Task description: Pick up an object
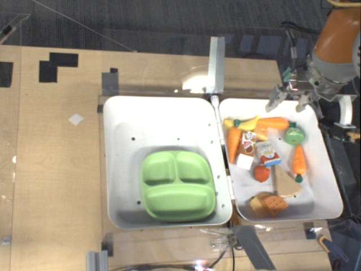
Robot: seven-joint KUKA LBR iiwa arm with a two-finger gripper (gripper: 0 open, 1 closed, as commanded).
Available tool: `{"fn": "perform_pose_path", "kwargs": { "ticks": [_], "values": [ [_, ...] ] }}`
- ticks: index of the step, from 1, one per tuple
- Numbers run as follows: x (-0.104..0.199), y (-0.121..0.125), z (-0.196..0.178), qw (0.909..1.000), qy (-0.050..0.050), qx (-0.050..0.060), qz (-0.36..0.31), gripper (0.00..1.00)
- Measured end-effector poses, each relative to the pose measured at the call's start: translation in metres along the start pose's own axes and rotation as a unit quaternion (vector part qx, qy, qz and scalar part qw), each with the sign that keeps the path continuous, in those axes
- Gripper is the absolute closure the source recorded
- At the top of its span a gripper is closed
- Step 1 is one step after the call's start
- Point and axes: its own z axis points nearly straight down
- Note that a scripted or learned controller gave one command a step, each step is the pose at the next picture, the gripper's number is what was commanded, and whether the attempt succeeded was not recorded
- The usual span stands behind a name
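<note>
Waffle nearest me, right bin's near end | my gripper above that bin's far rim, fingers spread, holding nothing | toys just below: banana, carrots, tomato | green tray in left bin
</note>
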Motion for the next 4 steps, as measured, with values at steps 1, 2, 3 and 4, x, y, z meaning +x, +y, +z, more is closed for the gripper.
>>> {"fn": "perform_pose_path", "kwargs": {
  "ticks": [1,2,3,4],
  "values": [
    [-0.054,-0.057,0.089,0.9985,0.0,0.001,0.055,0.0],
    [-0.07,-0.084,0.134,0.9992,-0.002,-0.01,0.038,0.0],
    [-0.073,-0.08,0.137,0.9999,-0.004,-0.016,0.001,0.0],
    [-0.083,-0.066,0.138,0.9998,-0.003,-0.017,-0.012,0.0]
  ]
}}
